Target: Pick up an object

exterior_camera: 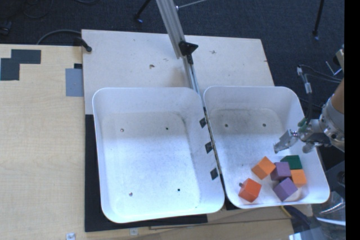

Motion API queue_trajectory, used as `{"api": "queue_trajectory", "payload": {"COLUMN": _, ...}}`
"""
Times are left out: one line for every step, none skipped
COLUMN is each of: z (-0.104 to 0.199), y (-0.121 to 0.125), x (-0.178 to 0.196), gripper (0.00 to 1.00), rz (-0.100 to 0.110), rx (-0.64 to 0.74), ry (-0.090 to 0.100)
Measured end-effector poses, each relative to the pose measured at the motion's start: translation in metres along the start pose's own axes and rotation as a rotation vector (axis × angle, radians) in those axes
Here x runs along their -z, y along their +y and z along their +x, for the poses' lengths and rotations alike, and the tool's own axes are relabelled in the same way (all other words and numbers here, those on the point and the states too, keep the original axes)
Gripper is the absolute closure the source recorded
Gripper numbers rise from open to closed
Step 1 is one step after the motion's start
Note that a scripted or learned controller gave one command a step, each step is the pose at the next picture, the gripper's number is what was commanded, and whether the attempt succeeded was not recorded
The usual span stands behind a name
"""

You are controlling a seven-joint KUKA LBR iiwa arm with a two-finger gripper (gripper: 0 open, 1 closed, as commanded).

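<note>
End effector hovers at the right bin's right wall, fingers seemingly spread, though small in view; nothing held. Blocks cluster in that bin's near-right corner. Best pick: the orange block, free on its left; descend straight, close across flat faces. No readable writing.

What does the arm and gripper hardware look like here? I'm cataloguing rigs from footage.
At the view's right edge, a grey wrist section sits under an orange-tan band. The gripper is metallic grey with slim silvery fingers and a small greenish detail near its base.
</note>
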State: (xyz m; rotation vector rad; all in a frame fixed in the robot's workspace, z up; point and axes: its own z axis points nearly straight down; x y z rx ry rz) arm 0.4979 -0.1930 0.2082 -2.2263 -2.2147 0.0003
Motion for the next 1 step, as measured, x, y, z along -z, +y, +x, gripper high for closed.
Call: {"api": "queue_trajectory", "payload": {"z": 0.0133, "y": -0.0017, "x": -0.094, "gripper": 0.0, "rz": -0.003, "rx": 0.006, "ry": -0.001}}
